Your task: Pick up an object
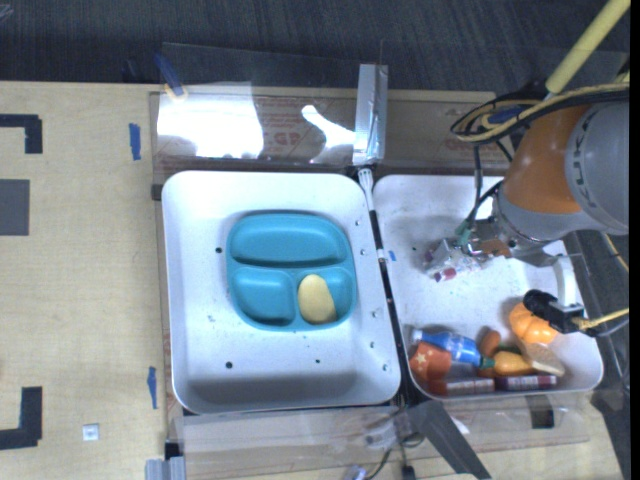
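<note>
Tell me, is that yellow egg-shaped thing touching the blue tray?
Touching. The camera view shows the yellow egg-shaped thing resting inside the blue tray's lower right compartment.

light: bright, even | glare: clear panel [255,123] behind bins | shadows: soft | focus: slightly soft

The pale wooden worktop [70,298] carries two shallow white bins side by side. The right bin [405,208] lies directly beneath the end effector [462,248], while the left bin [190,268] sits well off to the end effector's left in the camera view, the two rims touching along the middle divider.
</note>
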`<state>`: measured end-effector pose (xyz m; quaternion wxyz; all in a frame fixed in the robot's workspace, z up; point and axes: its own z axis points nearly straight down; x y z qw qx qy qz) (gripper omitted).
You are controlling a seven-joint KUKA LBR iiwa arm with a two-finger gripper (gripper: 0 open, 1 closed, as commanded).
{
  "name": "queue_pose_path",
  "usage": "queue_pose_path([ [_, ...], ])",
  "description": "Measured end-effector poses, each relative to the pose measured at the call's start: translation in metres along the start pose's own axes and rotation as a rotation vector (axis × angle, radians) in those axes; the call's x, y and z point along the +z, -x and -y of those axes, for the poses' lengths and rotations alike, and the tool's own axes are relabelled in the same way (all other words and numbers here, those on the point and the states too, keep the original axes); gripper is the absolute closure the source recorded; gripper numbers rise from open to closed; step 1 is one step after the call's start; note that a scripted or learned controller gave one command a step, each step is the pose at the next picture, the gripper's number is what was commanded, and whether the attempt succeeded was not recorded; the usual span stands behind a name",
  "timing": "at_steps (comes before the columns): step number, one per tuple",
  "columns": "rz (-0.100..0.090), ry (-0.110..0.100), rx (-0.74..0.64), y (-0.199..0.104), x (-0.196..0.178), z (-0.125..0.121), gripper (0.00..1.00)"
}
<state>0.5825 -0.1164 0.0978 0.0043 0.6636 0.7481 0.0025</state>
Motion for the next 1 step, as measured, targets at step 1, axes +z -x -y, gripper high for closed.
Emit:
queue_pose_path([
  [1, -0.004, -0.001, 0.06, -0.0769, -0.0906, -0.0077, 1.0],
])
